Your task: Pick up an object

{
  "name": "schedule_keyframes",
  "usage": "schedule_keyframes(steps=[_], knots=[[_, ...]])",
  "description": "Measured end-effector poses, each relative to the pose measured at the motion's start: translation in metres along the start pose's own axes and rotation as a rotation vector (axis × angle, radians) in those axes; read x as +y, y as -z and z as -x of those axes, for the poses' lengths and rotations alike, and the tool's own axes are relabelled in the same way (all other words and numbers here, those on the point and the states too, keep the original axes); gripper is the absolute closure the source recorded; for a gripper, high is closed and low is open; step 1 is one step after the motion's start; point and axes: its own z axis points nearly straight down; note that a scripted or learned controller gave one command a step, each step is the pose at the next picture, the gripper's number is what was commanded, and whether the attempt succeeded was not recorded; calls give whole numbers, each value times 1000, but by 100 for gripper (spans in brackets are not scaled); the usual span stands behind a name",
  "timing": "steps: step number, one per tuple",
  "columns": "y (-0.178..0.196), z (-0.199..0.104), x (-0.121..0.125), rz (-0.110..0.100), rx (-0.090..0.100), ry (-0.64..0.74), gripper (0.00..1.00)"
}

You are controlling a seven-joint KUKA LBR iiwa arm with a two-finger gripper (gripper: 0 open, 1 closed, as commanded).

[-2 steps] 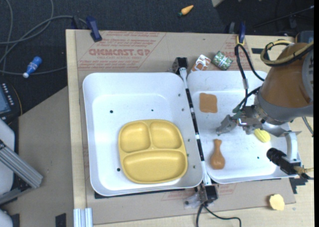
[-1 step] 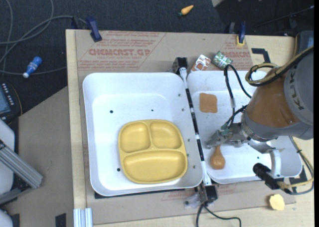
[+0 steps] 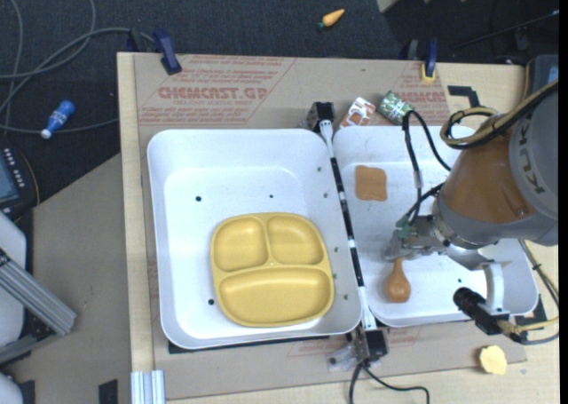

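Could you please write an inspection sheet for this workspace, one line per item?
Surface: bench bears two white bins.
Job's things: drumstick and brown square piece in right bin; yellow divided plate in left bin.
Clutter: small packets behind right bin; yellow piece on bench.
Hand: hand just above drumstick; grip unclear.
Cables: black cable over right bin.
Surroundings: blue bottle, orange bit on floor.
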Motion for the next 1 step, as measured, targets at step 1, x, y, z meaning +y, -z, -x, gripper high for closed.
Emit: schedule_keyframes(steps=[1], knots=[[96, -73, 43, 11, 2, 11, 100]])
